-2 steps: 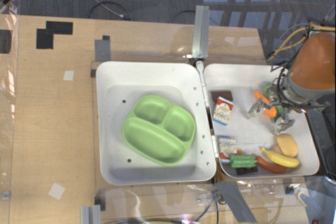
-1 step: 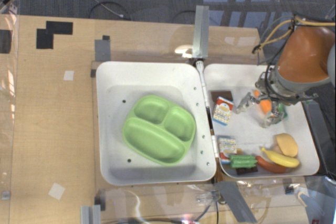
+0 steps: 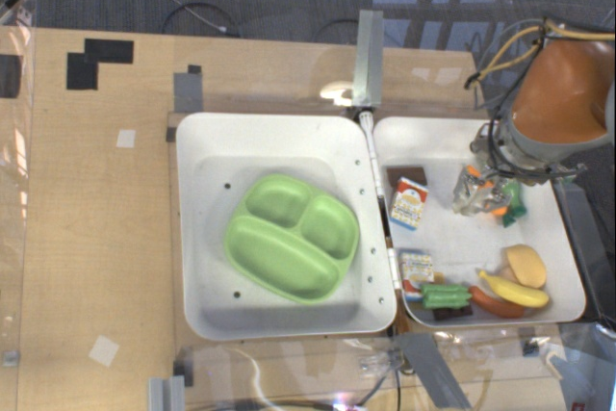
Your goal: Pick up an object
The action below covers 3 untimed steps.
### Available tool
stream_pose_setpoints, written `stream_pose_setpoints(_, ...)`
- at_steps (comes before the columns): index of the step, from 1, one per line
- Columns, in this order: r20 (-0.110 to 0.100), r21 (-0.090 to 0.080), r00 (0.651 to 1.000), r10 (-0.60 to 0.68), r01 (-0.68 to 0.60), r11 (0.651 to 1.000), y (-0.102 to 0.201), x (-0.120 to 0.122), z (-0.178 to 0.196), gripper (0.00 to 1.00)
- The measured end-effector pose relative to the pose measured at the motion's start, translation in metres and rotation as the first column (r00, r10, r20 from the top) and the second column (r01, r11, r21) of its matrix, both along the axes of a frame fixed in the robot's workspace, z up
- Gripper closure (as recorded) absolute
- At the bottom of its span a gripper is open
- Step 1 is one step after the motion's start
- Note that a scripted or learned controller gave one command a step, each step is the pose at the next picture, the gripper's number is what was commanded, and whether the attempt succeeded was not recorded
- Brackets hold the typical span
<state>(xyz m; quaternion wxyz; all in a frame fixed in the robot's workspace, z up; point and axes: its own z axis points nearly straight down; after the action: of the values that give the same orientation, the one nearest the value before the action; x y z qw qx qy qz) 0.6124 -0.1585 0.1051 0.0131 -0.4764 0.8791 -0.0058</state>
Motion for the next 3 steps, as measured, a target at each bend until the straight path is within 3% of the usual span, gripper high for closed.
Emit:
stream_pose_setpoints(1, -0.008, -0.003, 0.993, -0.117, 0.117, 0.993, -0.011, 0.031, 0.096, 1.00)
stream_pose_setpoints(2, -0.017, -0.002, 1.000, 0.024, -0.024, 1.000, 0.052, -0.041, -0.012, 1.00)
stream_pose_setpoints(3, -0.005, -0.001, 1.000, -0.014, 0.014, 1.000, 0.071, 0.061, 0.144, 1.00)
